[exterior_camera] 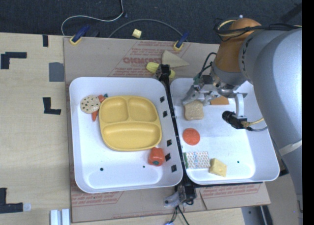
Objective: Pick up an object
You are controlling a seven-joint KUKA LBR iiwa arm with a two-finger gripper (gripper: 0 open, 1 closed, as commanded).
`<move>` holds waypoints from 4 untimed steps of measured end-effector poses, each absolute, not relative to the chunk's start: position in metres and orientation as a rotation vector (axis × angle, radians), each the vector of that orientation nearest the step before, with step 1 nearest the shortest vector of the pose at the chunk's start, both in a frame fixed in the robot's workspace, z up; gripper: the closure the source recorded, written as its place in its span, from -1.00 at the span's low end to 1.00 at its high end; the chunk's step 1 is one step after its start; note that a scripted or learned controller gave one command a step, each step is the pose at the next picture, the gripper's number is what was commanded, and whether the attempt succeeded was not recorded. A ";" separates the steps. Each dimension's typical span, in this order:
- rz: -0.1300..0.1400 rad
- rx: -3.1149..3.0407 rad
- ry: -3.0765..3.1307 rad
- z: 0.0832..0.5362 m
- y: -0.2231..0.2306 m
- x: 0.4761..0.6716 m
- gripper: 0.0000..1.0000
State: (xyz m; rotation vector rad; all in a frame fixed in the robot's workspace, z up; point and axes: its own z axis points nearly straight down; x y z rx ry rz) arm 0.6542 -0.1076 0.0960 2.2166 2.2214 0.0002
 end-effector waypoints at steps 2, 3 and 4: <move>-0.002 2.219 2.224 0.184 -0.059 0.655 -1.00; -0.008 2.227 2.214 0.114 -0.161 0.667 -1.00; 0.008 2.218 2.217 0.088 -0.205 0.671 -1.00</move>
